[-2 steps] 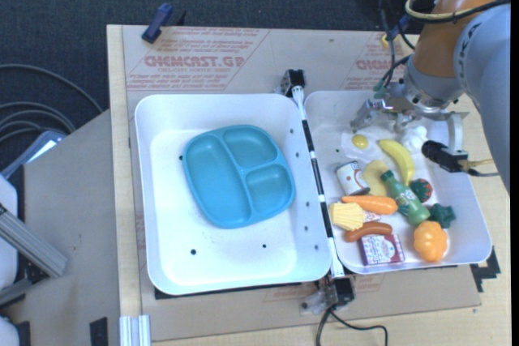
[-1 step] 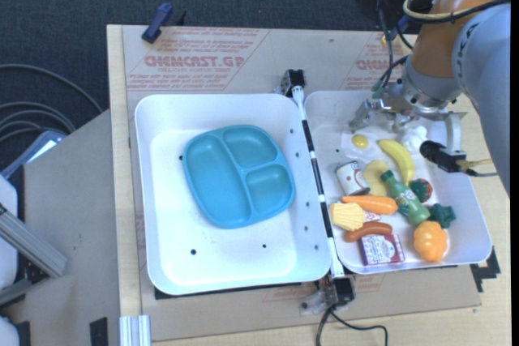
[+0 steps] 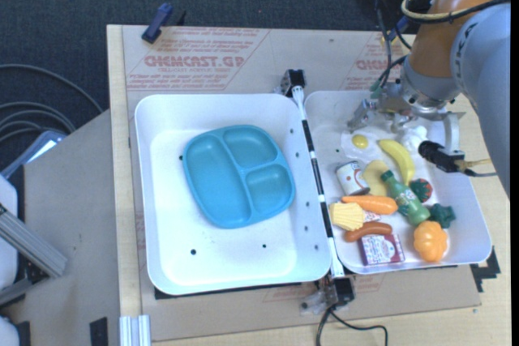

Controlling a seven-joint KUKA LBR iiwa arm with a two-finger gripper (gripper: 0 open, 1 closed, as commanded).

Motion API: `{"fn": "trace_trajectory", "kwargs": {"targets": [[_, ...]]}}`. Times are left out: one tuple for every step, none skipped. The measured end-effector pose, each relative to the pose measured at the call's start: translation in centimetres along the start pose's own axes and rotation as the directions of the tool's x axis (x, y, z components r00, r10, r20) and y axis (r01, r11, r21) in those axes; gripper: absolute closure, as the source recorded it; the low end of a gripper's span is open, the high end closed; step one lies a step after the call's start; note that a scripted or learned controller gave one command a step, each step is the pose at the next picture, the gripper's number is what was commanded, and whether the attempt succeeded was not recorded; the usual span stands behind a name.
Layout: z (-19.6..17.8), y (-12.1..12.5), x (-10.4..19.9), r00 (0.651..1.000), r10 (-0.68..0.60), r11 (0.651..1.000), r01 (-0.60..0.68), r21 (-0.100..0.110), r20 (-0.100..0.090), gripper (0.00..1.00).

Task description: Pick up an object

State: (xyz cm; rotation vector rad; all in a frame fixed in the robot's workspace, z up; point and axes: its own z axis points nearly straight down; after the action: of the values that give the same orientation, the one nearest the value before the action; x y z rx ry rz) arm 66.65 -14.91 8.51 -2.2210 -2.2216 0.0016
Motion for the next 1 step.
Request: {"fn": "trace_trajectory", "kwargs": {"targets": [[0.01, -0.01, 0.22, 1.000, 0.000, 1.000, 0.000, 0.000, 0.000, 0.00]]}}
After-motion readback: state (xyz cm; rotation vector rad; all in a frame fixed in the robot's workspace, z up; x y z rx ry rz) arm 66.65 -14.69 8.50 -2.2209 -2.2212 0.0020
